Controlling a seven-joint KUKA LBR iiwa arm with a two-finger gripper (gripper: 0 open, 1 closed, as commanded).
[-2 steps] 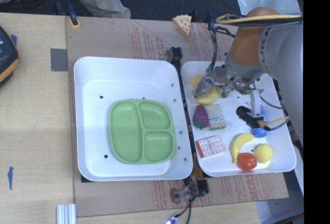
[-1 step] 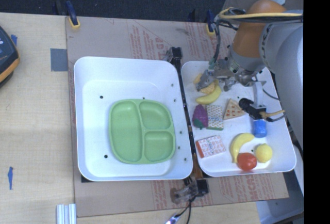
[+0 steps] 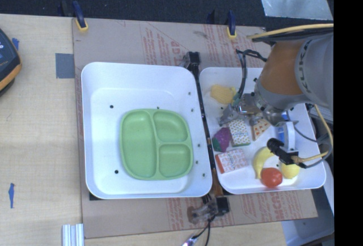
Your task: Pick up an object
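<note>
Camera view looks down on a worktop (image 3: 39, 143) with two white bins side by side. From the right side the grey arm (image 3: 315, 69) with its orange band (image 3: 281, 72) reaches over the right bin (image 3: 317, 182), and the end effector (image 3: 245, 110) is low above the things in this bin. Whether it is spread or pressed together, I cannot tell, because the wrist and cables cover this part.

Just beside the end effector, toward the far rim of the bin, lies a yellow object (image 3: 223, 93). Just below it in the picture lies a small patterned packet (image 3: 239, 132), and next to this packet, on the side of the other bin, a purple object (image 3: 222, 139). Further toward the near rim is a white and red box (image 3: 231, 160). Near it, more toward the arm side, are a banana (image 3: 261, 158) and a red tomato (image 3: 271, 177).

Well apart from the end effector, the left bin (image 3: 102, 83) holds a green divided plate (image 3: 156, 144).
</note>
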